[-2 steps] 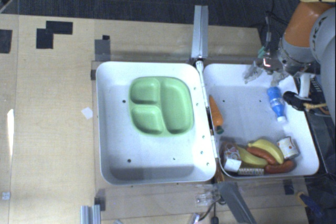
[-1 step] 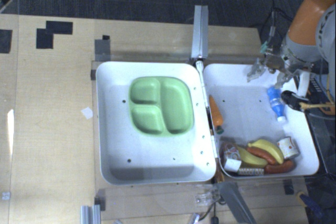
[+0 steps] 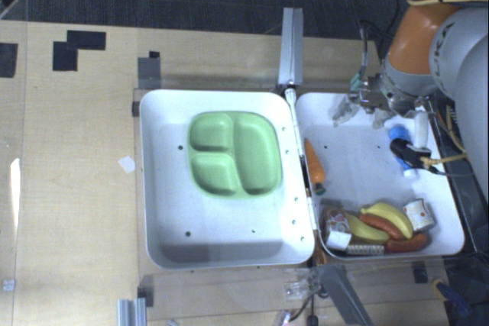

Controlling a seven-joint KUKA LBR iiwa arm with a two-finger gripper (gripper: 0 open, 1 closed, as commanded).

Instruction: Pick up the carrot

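So the grey arm with the orange band (image 3: 419,42) reaches in from the right, and its two-finger gripper (image 3: 361,112) hangs over the far end of the shallow white plastic right bin (image 3: 359,164), up near the top rim. The metal fingers (image 3: 341,112) look spread apart, with plain white bin floor showing between them, so the claw is open and has nothing in it.

The slim orange carrot (image 3: 313,163) is in that same right bin, lying lengthwise right up against the left wall, roughly halfway down. It looks like it's touching the wall or very nearly. It sits well apart from the gripper, off towards the near left.

At the near end of the right bin there's a little pile of toy food: a couple of yellow plastic bananas (image 3: 386,217), a long red sausage (image 3: 403,243) tucked just below them, a small white carton (image 3: 419,214) just beside the bananas on the right, and a small wrapped packet (image 3: 336,228) on the left that's too blurry to read. They're all bunched together against the near wall, and the carrot's near tip ends just short of the packet.

The shallow white left bin (image 3: 164,187) holds a pale green divided plastic plate (image 3: 233,153), three compartments, sitting flat near the middle. Both bins rest side by side on the light wooden bench (image 3: 76,202).
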